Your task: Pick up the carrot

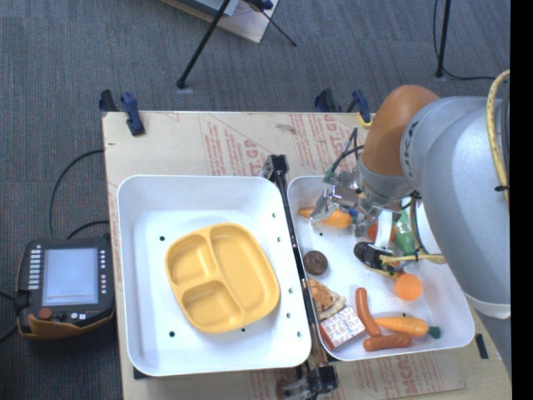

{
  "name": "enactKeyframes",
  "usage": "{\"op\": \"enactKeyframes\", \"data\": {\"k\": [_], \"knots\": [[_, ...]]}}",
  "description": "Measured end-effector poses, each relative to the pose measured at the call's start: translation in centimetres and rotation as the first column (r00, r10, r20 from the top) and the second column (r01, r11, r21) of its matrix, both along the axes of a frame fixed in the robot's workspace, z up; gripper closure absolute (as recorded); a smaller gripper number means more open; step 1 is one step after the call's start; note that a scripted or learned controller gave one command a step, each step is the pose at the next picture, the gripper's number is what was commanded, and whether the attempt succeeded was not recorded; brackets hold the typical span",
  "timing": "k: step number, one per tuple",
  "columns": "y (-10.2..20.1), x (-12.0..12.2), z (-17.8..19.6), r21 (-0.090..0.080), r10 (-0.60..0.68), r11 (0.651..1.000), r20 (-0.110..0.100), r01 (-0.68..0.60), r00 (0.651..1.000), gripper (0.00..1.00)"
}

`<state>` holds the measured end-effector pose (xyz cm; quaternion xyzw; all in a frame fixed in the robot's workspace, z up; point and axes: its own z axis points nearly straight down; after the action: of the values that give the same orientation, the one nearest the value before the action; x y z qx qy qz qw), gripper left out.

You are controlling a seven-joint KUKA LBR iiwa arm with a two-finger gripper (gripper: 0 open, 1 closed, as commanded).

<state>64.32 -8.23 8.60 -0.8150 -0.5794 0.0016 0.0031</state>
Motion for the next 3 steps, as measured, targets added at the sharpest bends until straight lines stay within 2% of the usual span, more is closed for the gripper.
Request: {"op": "enactKeyframes", "data": {"k": [1, 2, 3], "knots": [[0.0, -0.1, 0.9, 0.002, 0.002, 1.0, -0.006, -0.002, 1.0, 1.0], [-0.2, -12.3, -0.2, 0.0, -0.099, 0.995, -0.008, 0.099, 0.995, 1.0], [-6.9, -15.7, 0.0, -0.003, -0.122, 0.993, -0.003, 0.122, 0.993, 1.0]]}}
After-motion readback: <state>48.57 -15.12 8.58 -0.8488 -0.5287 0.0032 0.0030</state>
